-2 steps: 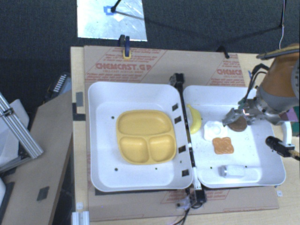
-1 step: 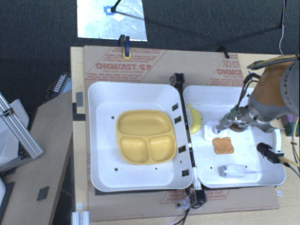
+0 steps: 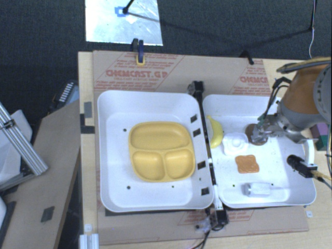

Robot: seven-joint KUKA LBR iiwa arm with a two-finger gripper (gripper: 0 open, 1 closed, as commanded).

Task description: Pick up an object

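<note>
- Objects to pick from lie in the right bin [image 3: 311, 191], seen from the overhead camera: a yellow banana [image 3: 215, 131] against the bin's left wall, a small white cup-like piece [image 3: 234, 142] just beside it, a brown toast slice [image 3: 247, 164] near the middle, and a pale cylinder [image 3: 258, 189] toward the near edge.
- Left bin [image 3: 111, 154] holds a yellow divided tray [image 3: 160, 151]; both bins sit on the table [image 3: 171, 69].
- Pincer [image 3: 258, 134] hangs low over the right bin's far half, near the white piece and above the toast. Nothing is visibly held; I cannot tell how it is set.
- Judged step: approach, before any grasp.
- Next move calls for centring over one item, then descending.
</note>
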